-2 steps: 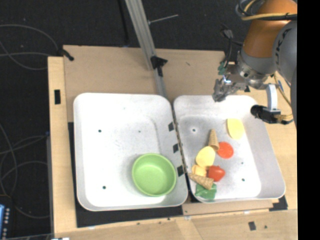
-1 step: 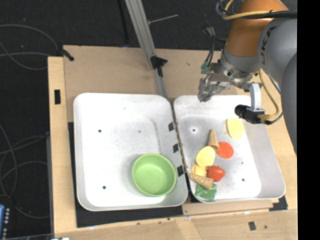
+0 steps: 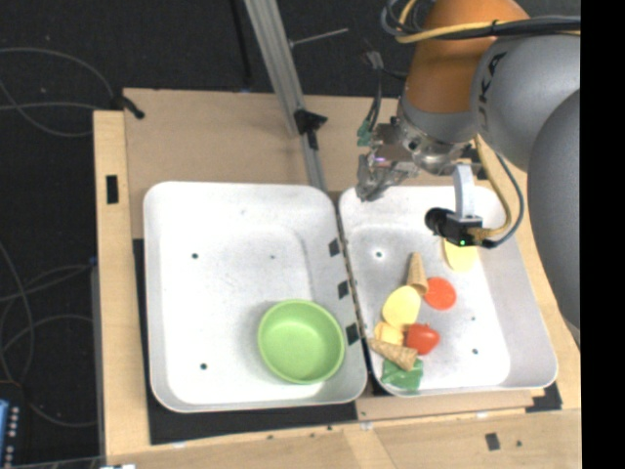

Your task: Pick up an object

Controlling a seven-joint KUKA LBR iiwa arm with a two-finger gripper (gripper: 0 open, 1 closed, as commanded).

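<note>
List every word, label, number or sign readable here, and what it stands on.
None: no text can be read.
The green bowl, the left bin, the right bin and the gripper show no print.
The small black tag at the edge of the bench is too small to tell.

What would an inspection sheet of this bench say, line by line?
Surface: wooden bench bearing a white left bin and a white right bin.
Job's things: green bowl in the left bin; cone, yellow piece, red piece and orange piece clustered in the right bin.
Clutter: black clips along the seam between the bins.
Grippers: gripper over the right bin's far-left corner.
Cables: cable loops atop the arm.
Surroundings: slanted metal rail behind the bins.
</note>
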